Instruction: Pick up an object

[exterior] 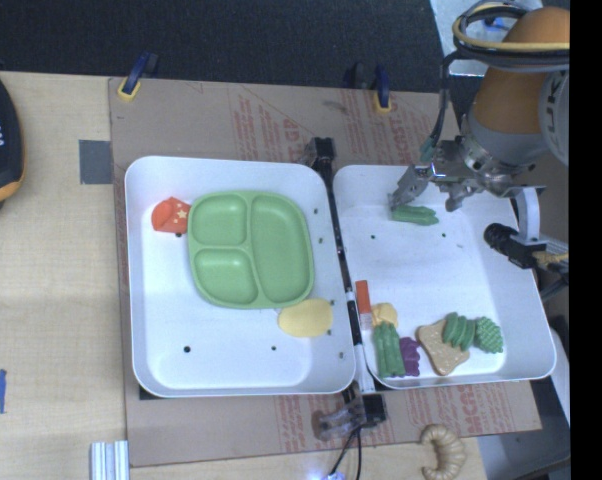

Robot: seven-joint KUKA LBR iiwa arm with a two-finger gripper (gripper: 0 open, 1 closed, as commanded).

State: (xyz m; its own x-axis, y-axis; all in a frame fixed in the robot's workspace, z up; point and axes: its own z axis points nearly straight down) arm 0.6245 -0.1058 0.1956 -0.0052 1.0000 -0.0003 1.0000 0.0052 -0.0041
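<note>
The pincer [428, 190] hangs over the far part of the right bin [481, 268], its fingers spread apart on either side of a small green pod-like toy [414, 214] that lies on the bin floor. The fingertips stand close over the toy's upper edge, and whether they touch it cannot be told; the toy is not clamped between them. Behind the pincer the grey arm with its orange band [521, 68] comes in from the right.

At the near end of the same bin sits a cluster of toys: a green bean piece [387, 350], a purple piece [410, 356], a tan slice [442, 346], green leafy pieces [473, 333] and a small yellow one [384, 314].

The left bin [161, 358] holds a green divided plate [251, 248], a red piece [170, 215] at the plate's left edge and a yellow piece [306, 318] just beside its near right corner. Both bins rest on the brown bench [61, 298].
</note>
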